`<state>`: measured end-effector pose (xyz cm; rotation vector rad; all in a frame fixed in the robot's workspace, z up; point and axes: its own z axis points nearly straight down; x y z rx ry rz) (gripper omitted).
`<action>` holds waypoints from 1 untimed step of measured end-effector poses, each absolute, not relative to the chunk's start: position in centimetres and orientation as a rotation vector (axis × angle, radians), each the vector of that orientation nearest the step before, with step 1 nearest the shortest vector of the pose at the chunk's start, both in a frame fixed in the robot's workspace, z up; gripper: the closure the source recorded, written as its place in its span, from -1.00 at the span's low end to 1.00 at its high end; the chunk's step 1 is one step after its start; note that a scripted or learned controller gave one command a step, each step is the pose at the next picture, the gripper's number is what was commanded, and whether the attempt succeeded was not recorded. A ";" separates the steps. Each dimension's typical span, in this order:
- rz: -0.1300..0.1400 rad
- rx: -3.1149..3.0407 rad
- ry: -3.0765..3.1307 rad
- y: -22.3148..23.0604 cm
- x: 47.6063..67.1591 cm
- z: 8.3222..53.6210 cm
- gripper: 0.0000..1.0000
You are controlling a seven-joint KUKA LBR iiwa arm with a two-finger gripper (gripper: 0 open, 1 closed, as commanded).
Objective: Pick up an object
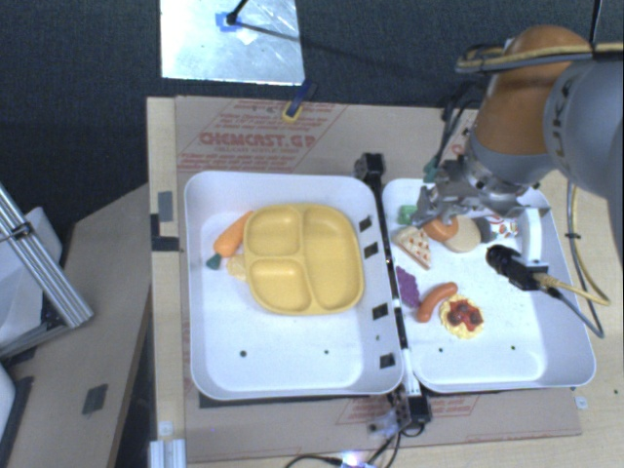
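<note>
The gripper (436, 210) sits low over the far end of the right bin (517, 359), its grip state not discernible from here, directly above an orange toy (442, 230) lying between a pizza slice (413, 247) and a bread roll (464, 237).

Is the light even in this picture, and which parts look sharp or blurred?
In the camera view the light is soft and fairly even; the white bins are bright but keep their detail. The shiny sheet at the top reflects glare. The yellow tray and the sausage look reasonably sharp, while the arm near the lens is slightly soft. Shadows are weak.
</note>
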<state>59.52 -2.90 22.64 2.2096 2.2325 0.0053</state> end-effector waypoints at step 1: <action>0.004 2.211 2.234 2.5 57.8 23.3 1.00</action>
